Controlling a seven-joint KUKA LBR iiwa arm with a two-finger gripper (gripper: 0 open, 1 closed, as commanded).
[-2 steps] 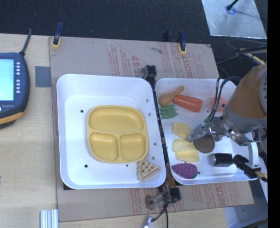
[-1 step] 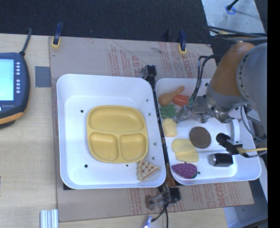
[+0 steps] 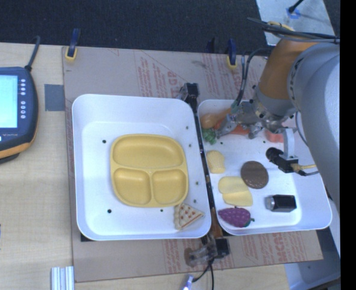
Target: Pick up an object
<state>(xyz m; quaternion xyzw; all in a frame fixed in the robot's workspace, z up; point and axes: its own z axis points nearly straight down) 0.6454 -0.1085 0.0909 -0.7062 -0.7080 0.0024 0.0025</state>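
Observation:
My gripper (image 3: 243, 123) is low over the far end of the right bin (image 3: 314, 219), under the grey wrist with its orange band. An orange carrot with green leaves (image 3: 209, 125) lies just to its left, by the bin's far left corner. A reddish-orange piece (image 3: 248, 130) shows right beneath the gripper, and I cannot tell whether the gripper touches it. Also in this bin are a small yellow piece (image 3: 215, 161), a larger pale yellow piece (image 3: 235, 190), a brown round cookie (image 3: 254, 174), purple grapes (image 3: 234, 216) and a small black block (image 3: 280, 203).
The left bin (image 3: 87, 180) holds a yellow divided plate (image 3: 149, 169) and a pizza slice (image 3: 186, 215) at its near right corner. A red piece (image 3: 275, 137) lies by the wrist. A handheld control pad (image 3: 6, 110) sits at the bench's left.

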